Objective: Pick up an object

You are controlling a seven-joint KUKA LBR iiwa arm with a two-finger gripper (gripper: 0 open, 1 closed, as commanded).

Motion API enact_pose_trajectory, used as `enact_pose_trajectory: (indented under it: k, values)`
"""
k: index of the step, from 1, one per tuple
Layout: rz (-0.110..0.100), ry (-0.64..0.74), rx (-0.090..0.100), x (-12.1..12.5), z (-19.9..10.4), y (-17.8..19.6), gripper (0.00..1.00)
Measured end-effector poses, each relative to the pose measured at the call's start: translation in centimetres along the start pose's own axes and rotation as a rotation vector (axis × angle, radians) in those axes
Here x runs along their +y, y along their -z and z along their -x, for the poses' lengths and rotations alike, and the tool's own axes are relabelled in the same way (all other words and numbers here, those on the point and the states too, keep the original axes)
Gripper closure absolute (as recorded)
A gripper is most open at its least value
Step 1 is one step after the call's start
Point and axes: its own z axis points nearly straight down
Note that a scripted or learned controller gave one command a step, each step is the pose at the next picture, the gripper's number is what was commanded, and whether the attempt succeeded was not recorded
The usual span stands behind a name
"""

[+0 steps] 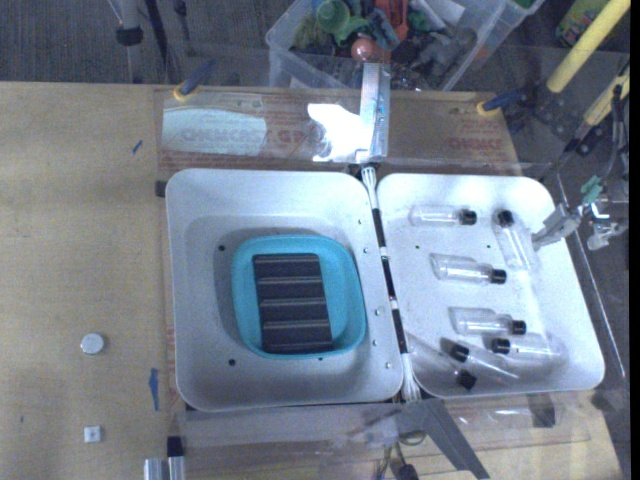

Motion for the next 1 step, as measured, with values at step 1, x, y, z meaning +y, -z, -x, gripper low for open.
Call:
enact_pose_trajectory:
  k: [1]
  values:
    - [0.0, 0.03, 0.002, 3.29, 0.15, -15.14, 0.0]
